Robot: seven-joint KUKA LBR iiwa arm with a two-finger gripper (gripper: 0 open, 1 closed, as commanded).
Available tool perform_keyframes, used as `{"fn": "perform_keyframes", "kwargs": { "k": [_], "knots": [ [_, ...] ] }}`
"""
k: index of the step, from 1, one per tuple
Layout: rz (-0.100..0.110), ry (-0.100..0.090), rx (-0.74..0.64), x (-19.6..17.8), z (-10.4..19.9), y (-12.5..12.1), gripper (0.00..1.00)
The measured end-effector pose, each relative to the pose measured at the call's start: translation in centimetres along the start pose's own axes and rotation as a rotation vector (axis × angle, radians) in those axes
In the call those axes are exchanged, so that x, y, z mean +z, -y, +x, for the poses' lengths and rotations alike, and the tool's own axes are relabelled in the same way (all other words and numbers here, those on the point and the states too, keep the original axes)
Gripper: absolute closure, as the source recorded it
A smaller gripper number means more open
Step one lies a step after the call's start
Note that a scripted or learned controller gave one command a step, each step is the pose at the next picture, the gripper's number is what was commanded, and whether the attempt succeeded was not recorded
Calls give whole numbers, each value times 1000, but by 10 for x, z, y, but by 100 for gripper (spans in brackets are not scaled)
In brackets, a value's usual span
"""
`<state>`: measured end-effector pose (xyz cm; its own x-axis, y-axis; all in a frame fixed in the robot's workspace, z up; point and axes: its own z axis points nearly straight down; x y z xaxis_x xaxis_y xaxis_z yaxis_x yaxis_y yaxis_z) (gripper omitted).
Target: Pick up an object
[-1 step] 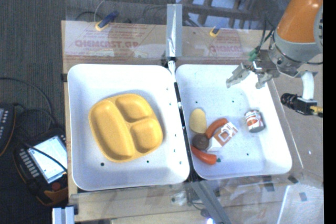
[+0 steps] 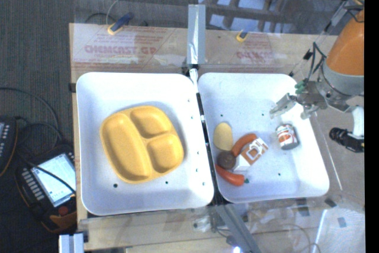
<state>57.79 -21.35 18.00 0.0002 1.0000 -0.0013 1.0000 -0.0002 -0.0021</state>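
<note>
Several small objects lie in the right bin (image 2: 308, 183). A small red-and-white can (image 2: 286, 137) rests near its right side. Left of it are an orange-and-white box (image 2: 251, 151), a beige oval piece (image 2: 223, 135), a dark brown ball (image 2: 226, 159) and a red pepper (image 2: 231, 176). My gripper (image 2: 294, 108) hovers over the bin's upper right part, just above the can in the view. Its fingers stand apart with nothing between them. The arm's orange band (image 2: 349, 50) is at the right edge.
The left bin (image 2: 89, 186) holds a yellow divided tray (image 2: 142, 142). A raised divider (image 2: 201, 121) separates the two bins. A black part (image 2: 346, 139) sticks out beyond the right bin's rim. The upper middle of the right bin floor is bare.
</note>
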Motion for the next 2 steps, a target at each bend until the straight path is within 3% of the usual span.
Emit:
{"fn": "perform_keyframes", "kwargs": {
  "k": [1, 2],
  "knots": [
    [4, -11, -8, 79, -3, 22, 0],
    [1, -7, -7, 69, -4, 22, 100]
  ]
}}
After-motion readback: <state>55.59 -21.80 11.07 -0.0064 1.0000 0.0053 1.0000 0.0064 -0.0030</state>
